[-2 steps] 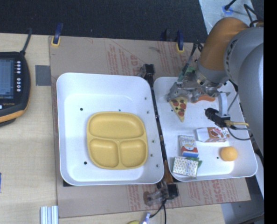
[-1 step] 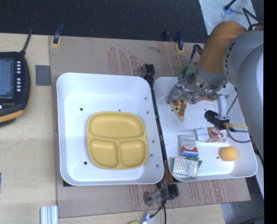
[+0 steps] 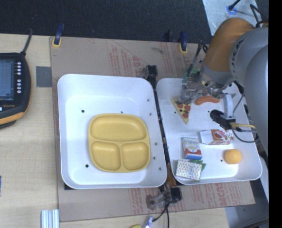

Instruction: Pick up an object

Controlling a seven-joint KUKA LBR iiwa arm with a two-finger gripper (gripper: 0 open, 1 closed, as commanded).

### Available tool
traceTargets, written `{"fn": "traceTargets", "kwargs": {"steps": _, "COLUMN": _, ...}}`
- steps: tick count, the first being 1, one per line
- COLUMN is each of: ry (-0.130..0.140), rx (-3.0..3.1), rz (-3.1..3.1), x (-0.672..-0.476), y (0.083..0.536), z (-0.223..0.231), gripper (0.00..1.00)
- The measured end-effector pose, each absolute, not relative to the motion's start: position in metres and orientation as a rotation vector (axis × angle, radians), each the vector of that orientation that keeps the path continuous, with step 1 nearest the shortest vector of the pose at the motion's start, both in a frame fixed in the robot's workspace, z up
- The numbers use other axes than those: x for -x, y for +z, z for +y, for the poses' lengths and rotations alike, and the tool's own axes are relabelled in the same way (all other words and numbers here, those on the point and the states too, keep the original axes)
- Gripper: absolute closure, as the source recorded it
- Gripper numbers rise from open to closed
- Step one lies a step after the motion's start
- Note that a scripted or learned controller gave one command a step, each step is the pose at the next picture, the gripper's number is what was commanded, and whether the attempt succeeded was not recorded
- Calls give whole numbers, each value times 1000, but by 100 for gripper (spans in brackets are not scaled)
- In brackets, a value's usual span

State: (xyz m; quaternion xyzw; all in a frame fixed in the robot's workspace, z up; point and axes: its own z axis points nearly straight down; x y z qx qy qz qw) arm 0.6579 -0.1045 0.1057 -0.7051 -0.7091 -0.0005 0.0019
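My gripper (image 3: 186,98) hangs low at the back of the right bin (image 3: 255,174), reaching in from the right under the orange wrist band. Directly below it lies a toy pizza slice (image 3: 183,111), its top edge touching or just under the gripper's tip. An orange carrot-like piece (image 3: 209,99) lies just to the right of the gripper. Nearer the front of the bin are a white and red packet (image 3: 216,137), a small blue and red carton (image 3: 192,148), a patterned box (image 3: 189,169) and an orange ball (image 3: 232,156).
The left bin (image 3: 70,94) holds a yellow divided plate (image 3: 118,142). A black cable part (image 3: 220,118) of the arm hangs over the right bin. A teach pendant (image 3: 5,89) lies on the bench at far left. Clamps sit between the bins at back and front.
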Motion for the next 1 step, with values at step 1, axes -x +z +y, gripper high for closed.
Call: {"fn": "traceTargets", "kwargs": {"steps": 1, "ry": -1, "rx": 2211, "rz": -2226, "x": -658, "y": 105, "z": -104, "gripper": 0}}
